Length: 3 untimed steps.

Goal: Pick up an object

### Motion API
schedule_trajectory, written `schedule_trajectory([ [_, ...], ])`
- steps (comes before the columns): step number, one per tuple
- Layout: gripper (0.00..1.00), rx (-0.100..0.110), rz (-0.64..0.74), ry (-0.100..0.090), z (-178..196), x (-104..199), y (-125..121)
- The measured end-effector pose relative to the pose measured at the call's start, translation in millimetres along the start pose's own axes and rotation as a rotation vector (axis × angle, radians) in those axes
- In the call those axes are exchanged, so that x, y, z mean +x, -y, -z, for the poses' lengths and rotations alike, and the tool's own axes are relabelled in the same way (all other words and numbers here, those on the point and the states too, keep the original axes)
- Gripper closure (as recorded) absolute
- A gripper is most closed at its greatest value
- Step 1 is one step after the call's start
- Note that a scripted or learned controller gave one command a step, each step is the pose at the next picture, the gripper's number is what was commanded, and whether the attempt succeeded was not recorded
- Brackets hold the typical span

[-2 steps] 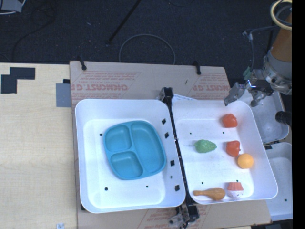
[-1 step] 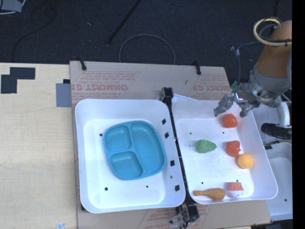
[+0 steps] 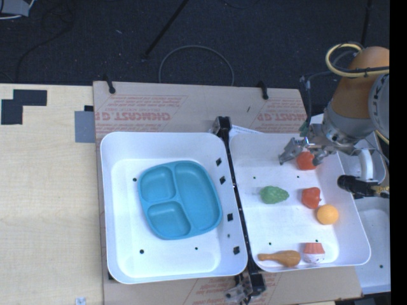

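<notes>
Sitting in the left bin [image 3: 121, 170], a blue divided plate [image 3: 179, 199] lay flat. In the right bin [image 3: 356, 246] were a green lump [image 3: 274, 195], a drumstick [image 3: 280, 257], a red piece [image 3: 311, 197] and an orange ball [image 3: 327, 215]. The tool [image 3: 304, 154] hung at the far corner, fingers spread, just beside an orange-red object [image 3: 306, 161]; whether it touched could not be told.
</notes>
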<state>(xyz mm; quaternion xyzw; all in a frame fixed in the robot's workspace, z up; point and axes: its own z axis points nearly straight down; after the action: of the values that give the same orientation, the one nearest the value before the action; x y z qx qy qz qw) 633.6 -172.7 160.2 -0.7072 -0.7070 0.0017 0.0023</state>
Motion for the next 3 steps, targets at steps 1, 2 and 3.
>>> schedule_trajectory([
  [1,0.0,0.0,-0.001,-0.001,-61,-2,-3],
  [2,1.0,-0.001,-0.001,0.0,-50,-2,-3],
  [3,1.0,-0.007,0.0,0.001,-7,-4,-5],
])
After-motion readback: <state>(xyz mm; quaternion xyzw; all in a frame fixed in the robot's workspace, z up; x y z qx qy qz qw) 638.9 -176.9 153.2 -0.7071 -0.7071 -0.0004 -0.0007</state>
